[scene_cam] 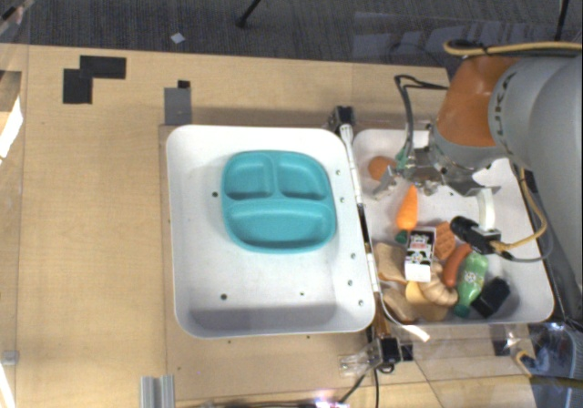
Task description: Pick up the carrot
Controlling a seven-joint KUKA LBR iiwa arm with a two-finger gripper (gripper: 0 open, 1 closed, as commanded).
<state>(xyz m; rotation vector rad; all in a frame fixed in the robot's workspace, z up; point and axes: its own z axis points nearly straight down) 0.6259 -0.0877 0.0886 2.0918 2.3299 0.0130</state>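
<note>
Orange and tapered, the carrot (pixel 407 207) lies in the right bin (pixel 537 301), in its upper left part, tilted with the fat end toward the top of the camera view and the point toward the pile below. It looks like a toy, so I would judge it light, stiff and rather smooth, likely to slip sideways if pinched near the narrow tip; the thick upper half, taken across its width, seems the safer hold.

From that same camera view, the arm's gripper (pixel 412 171) hangs just above the carrot's fat end, close enough that the two may touch, though I cannot tell. Whether the jaws stand apart or together I cannot tell either, since the wrist hides them.

Counting: one carrot; one round brownish piece (pixel 378 166) just to its left; one green bottle-like thing (pixel 471 280) low in the same bin; one small printed box (pixel 419 254) below the carrot's tip. Two white bins sit on the desk (pixel 91 242), and the left bin (pixel 196 306) holds one teal divided plate (pixel 276 199).
</note>
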